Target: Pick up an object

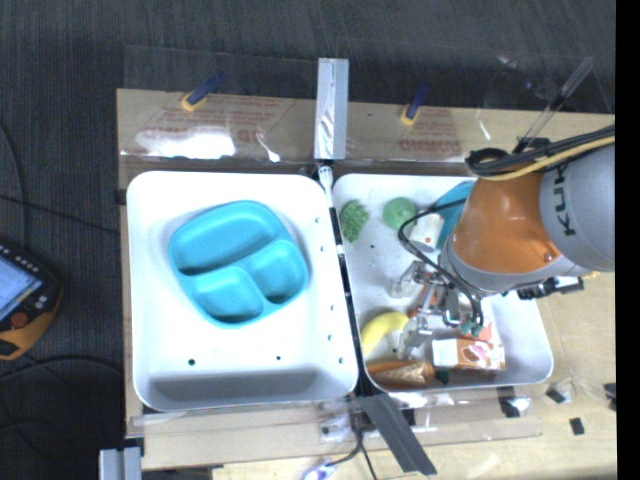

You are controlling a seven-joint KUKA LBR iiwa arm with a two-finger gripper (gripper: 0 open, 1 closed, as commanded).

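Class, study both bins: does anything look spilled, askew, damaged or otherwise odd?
Nothing looks spilled or broken. The blue divided tray lies askew, turned at a slant in the left bin. In the right bin, the small items crowd its front edge, the yellow object beside the carton.

Blue item [457,196] in right bin [530,363], mostly hidden behind arm [510,230]

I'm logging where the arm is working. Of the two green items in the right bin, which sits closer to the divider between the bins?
The darker, leafy green item lies right beside the divider. The paler, rounder green one sits further right, toward the arm.
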